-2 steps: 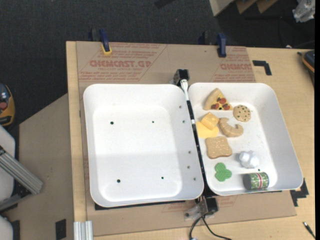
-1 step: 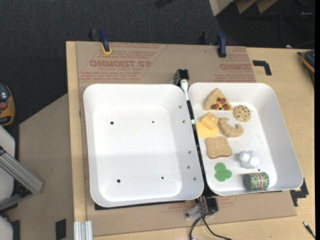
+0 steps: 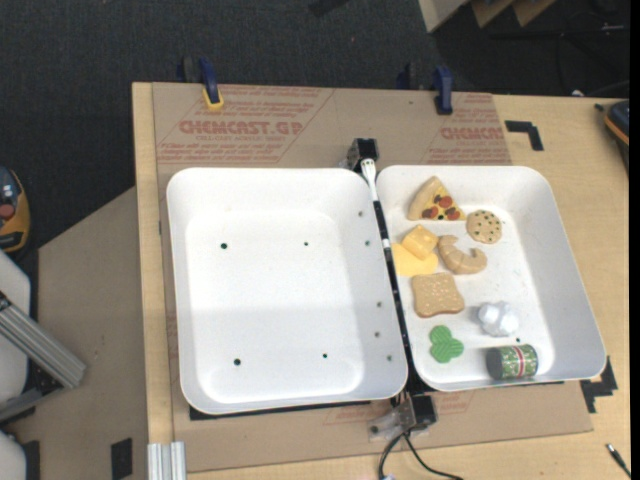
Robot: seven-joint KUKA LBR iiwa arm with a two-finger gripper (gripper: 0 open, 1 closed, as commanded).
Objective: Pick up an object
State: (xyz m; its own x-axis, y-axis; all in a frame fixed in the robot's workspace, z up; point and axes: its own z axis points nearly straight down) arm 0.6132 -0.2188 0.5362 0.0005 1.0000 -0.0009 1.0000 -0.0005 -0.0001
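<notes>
Two shallow white bins sit side by side on a brown board marked CHEMCAST, clamped to the surface (image 3: pixel 150 268) at its far edge by a yellow-tipped clamp (image 3: pixel 209 85) on the left and a blue clamp (image 3: pixel 442 88) on the right. The left bin (image 3: pixel 190 268) shows four small dark dots on its floor. The right bin (image 3: pixel 570 298) holds all the objects. At its far end lies a pizza slice (image 3: pixel 433 200), with a chocolate-chip cookie (image 3: pixel 485 227) just to its right. Nearer, toward the bin's left wall, a cheese wedge (image 3: pixel 419 241) rests on a flat yellow slice (image 3: pixel 408 261), and a tan curved piece (image 3: pixel 461 256), perhaps a croissant, lies just beside them on the right. Nearer still is a square of toast (image 3: pixel 436 294), and to its right a crumpled silvery lump (image 3: pixel 496 318). Close to the near wall sit a green leafy piece (image 3: pixel 445 345) and, to its right, a small can (image 3: pixel 513 361) lying on its side with a green and red label. A black strip with small fittings runs along the seam between the bins, from a black bracket (image 3: pixel 362 152) at the far end to a cabled fitting (image 3: pixel 415 413) at the near end. The state of the pincer cannot be told from this view.
</notes>
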